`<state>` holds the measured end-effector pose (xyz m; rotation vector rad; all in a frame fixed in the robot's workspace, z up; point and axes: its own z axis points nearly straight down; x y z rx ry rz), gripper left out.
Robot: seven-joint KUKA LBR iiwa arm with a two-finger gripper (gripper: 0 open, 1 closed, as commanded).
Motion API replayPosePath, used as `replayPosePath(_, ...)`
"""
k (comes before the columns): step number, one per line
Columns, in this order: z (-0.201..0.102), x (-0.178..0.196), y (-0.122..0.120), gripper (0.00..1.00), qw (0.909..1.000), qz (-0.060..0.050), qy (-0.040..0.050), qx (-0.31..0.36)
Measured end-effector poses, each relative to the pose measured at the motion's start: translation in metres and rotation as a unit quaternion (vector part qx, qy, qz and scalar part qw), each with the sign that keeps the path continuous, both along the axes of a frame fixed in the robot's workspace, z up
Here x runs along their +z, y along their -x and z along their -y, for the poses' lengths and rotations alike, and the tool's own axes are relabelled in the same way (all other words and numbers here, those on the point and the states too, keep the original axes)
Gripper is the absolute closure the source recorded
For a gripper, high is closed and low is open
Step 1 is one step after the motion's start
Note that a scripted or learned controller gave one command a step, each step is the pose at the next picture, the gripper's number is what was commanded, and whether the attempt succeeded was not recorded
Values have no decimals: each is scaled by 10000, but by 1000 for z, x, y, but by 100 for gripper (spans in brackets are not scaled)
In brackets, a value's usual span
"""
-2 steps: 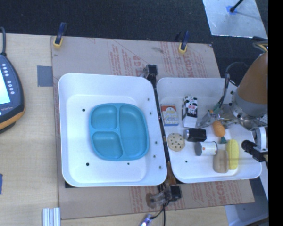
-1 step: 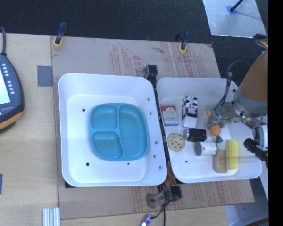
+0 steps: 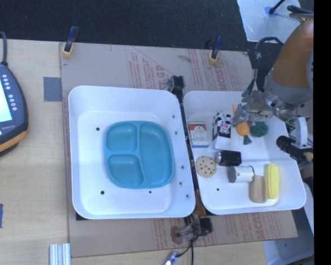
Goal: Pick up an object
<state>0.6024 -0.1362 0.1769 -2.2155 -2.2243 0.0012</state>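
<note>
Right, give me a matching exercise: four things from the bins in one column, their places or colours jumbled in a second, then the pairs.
Things:
1. plate
2. cookie
3. corn
4. carrot

Descriptions:
A. yellow, near the right bin's right edge
B. blue with three compartments, in the left bin
C. orange, just under the end effector
D. round and speckled, by the right bin's left wall

Pairs: 1-B, 2-D, 3-A, 4-C
</note>
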Motion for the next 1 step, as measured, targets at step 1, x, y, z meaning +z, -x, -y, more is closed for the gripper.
replayPosePath(1, -70, 36, 48, 100, 10000, -15, 7, 15)
